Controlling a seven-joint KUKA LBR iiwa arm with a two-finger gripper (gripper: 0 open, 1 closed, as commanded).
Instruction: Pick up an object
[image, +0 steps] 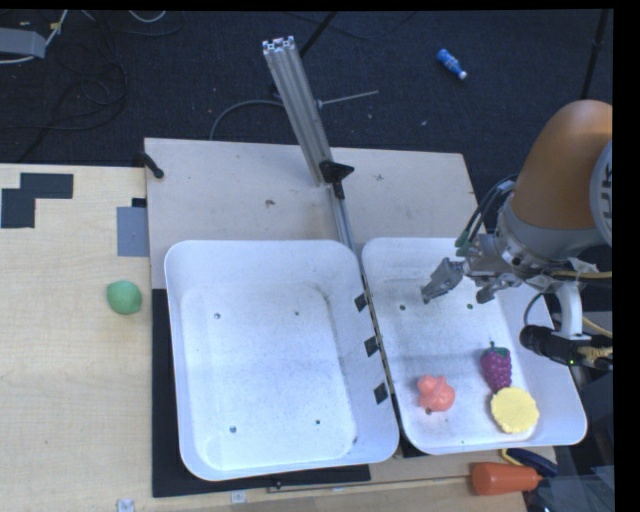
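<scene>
A: Where is the two-finger claw (463, 285) seen, taking the right-hand shallow white bin (400, 400) as the mark?

B: It is seen over that bin's upper half, reached in from the bin's right side. Its two grey fingers are spread apart and nothing is held between them.

A: And what can be picked?

B: Three things are gathered along that bin's lower edge: a pink rounded soft toy (435, 393) near the middle, a purple toy bunch of grapes (496, 366) to its right, and a flat yellow round piece (514, 410) just below the grapes, close to the bin's lower right rim. Bare floor is left between them and the claw.

A: What is noted beyond that bin?

B: The left-hand shallow white bin (185, 300) is butted against its left rim. A small green ball (124, 297) lies on the wooden tabletop (60, 400), well to the left of both bins.
</scene>
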